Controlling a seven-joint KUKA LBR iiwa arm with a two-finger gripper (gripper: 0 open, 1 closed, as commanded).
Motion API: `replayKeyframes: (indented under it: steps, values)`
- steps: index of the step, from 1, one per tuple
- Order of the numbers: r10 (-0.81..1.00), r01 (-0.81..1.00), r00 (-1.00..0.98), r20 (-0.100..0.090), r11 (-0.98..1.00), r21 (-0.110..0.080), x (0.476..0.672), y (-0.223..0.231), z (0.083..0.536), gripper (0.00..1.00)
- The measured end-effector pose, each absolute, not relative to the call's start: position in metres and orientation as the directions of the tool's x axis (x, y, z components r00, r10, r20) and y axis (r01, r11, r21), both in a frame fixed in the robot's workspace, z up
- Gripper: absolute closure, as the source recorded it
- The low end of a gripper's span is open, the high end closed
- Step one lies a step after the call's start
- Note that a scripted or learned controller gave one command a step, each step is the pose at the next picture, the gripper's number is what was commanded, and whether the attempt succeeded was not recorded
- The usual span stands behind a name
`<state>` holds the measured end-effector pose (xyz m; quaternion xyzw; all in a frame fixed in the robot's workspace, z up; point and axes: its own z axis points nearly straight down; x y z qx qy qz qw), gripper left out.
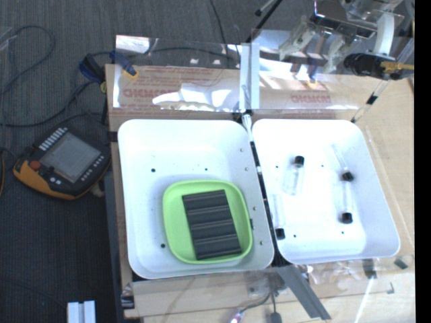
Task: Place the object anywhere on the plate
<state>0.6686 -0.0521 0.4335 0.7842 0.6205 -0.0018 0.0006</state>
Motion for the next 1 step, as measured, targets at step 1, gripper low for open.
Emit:
replayKeyframes:
  steps: [1]
  values:
    - [0.998, 0.998, 0.064, -0.003, -0.064, -0.001, 0.6689, -0.0483, 0.4335, 0.00]
